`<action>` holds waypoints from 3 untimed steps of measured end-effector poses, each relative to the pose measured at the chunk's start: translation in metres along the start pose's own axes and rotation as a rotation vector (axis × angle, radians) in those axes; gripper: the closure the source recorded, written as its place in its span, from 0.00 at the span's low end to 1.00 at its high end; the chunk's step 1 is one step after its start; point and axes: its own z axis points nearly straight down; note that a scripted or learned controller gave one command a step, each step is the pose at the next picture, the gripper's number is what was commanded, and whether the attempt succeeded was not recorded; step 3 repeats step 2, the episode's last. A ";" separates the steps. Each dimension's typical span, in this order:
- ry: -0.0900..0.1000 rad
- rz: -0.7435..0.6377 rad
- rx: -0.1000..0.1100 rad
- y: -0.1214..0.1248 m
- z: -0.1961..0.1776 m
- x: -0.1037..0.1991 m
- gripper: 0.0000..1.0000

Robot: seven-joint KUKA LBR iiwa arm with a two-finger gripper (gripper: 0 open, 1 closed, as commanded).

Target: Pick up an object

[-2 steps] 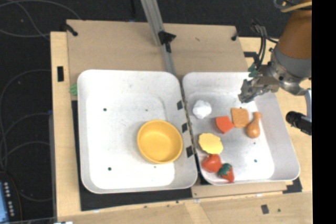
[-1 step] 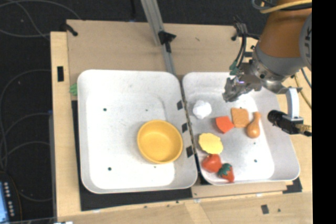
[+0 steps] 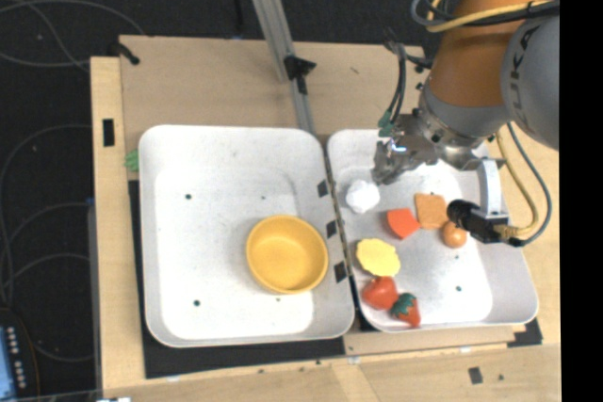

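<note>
My gripper (image 3: 383, 168) hangs over the far left part of the right bin (image 3: 509, 297), just above a white round object (image 3: 362, 196). In the same bin lie an orange-red block (image 3: 402, 222), a tan flat piece (image 3: 431, 209), a small orange ball (image 3: 454, 236), a yellow lemon-shaped piece (image 3: 377, 256), a red tomato-like piece (image 3: 380, 293) and a strawberry-like piece (image 3: 406, 309). Nothing shows between the gripper's tips.
The left bin (image 3: 179, 193) holds a yellow bowl (image 3: 285, 253) near its right side. A metal pole (image 3: 273, 14) slants up from the divider between the bins. The wooden bench (image 3: 188, 80) surrounds both bins.
</note>
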 end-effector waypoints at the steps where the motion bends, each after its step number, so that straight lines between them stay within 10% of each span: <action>1: 0.001 -0.002 -0.002 0.015 -0.002 0.054 1.00; 3: 0.000 0.001 -0.001 0.030 0.006 0.101 1.00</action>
